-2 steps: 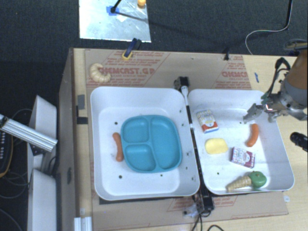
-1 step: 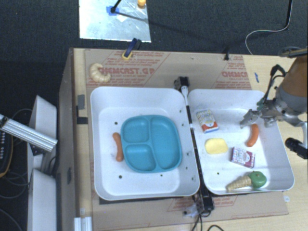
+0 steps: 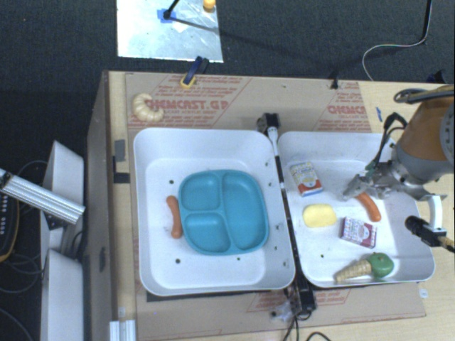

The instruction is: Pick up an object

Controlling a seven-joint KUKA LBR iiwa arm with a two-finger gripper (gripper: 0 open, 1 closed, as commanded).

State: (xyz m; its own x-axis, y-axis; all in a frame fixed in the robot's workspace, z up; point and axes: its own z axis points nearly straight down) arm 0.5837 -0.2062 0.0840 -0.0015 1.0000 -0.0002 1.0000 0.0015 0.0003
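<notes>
In the right bin [image 3: 398, 151] lie a small white carton [image 3: 306, 178], a yellow block [image 3: 319, 215], a dark red box [image 3: 358, 231], an ice-cream cone with a green scoop [image 3: 366, 267] and an orange sausage [image 3: 368, 206]. My gripper [image 3: 357, 186] hangs low over this bin, just above and to the left of the sausage's upper end. Whether it touches the sausage cannot be made out. The left bin [image 3: 153, 155] holds a blue divided plate [image 3: 222, 212], with a second orange sausage [image 3: 174, 216] lying to its left.
The grey arm with its orange band [image 3: 426, 137] crosses the right bin's right rim. On the cardboard behind the bins rest a pale croissant-shaped toy [image 3: 146, 105] and a blue and yellow tool [image 3: 193, 72]. A centre divider [image 3: 279, 183] separates the bins.
</notes>
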